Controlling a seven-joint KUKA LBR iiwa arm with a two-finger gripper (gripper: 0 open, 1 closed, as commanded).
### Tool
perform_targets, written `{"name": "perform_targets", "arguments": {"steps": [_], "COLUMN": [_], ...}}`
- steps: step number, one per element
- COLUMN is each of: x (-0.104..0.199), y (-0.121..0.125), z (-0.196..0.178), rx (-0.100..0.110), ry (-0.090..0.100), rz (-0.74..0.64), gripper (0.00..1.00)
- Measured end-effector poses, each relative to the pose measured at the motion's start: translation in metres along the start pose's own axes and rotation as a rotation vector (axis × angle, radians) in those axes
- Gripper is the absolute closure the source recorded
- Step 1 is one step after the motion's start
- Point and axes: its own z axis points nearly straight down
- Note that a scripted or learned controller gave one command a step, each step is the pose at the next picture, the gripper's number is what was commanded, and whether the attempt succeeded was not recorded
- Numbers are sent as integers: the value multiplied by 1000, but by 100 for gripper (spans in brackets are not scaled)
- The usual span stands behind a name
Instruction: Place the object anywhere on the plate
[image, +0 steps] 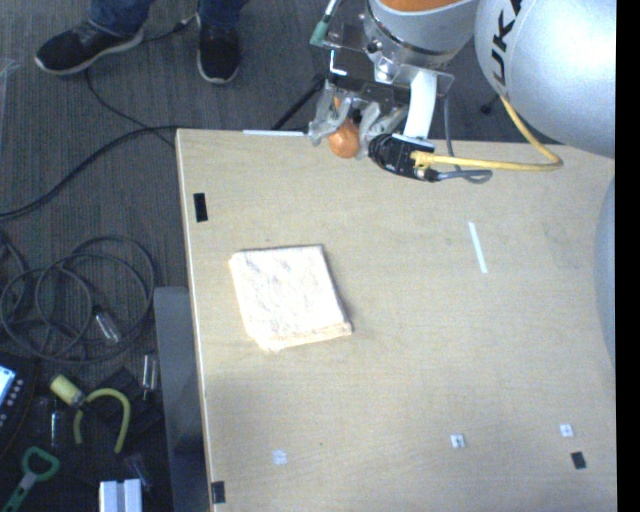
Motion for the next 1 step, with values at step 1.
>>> {"name": "perform_targets", "arguments": {"steps": [1], "x": [-40], "y": [-22], "z": [0], "rx": [0], "ry": [0], "rz": [-75], "gripper": [100]}}
